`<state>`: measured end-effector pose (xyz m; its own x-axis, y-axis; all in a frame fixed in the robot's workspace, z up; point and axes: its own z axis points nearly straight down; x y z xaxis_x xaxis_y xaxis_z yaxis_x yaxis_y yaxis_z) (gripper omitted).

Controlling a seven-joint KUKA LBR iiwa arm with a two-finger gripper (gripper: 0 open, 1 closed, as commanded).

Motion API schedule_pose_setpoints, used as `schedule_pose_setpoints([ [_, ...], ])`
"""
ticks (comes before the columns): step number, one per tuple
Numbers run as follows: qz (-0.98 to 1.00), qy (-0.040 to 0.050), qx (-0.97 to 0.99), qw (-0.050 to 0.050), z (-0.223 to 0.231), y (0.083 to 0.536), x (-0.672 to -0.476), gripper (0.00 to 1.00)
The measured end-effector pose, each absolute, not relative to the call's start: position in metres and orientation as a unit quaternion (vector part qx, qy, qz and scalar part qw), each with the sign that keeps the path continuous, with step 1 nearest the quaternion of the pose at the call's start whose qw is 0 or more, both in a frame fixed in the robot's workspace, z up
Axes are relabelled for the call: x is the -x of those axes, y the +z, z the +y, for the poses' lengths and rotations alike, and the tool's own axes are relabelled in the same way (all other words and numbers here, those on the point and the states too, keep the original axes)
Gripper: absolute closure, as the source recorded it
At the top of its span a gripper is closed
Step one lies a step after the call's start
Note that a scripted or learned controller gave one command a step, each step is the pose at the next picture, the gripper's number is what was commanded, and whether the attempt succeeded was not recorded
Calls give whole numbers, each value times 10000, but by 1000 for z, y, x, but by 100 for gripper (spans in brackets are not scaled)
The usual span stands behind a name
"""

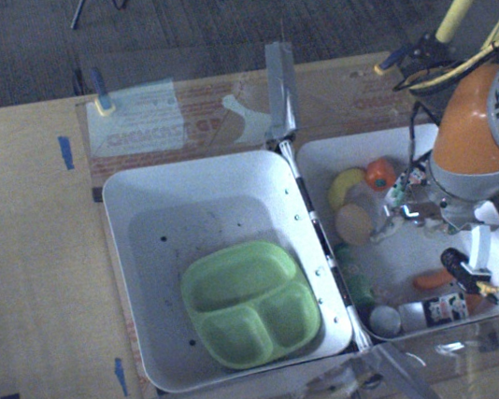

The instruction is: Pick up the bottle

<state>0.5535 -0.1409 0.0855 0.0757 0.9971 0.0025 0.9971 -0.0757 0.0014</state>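
A bottle [446, 308] with a black-and-white label lies on its side along the front wall of the right bin [369, 150]. A round pale end [383, 320] shows at its left; I cannot tell whether that belongs to the bottle or is a separate thing. My gripper [399, 210] hangs over the middle of the right bin, just right of a tan ball [353, 222] and well behind the bottle. Nothing shows between its fingers.
A yellow fruit [347, 185] and an orange-red fruit [379, 172] lie at the back of the right bin. A green thing [356, 282] lies along its left wall, and an orange carrot-like piece [432, 281] behind the bottle. The left bin [140, 222] holds a green divided plate [248, 303].
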Motion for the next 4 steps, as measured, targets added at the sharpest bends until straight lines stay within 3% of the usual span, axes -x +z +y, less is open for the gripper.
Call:
schedule_pose_setpoints([
  [1,-6794,-23,7338,-6,-142,94,-555,100],
  [4,-6784,-17,7347,30,-144,115,-558,100],
])
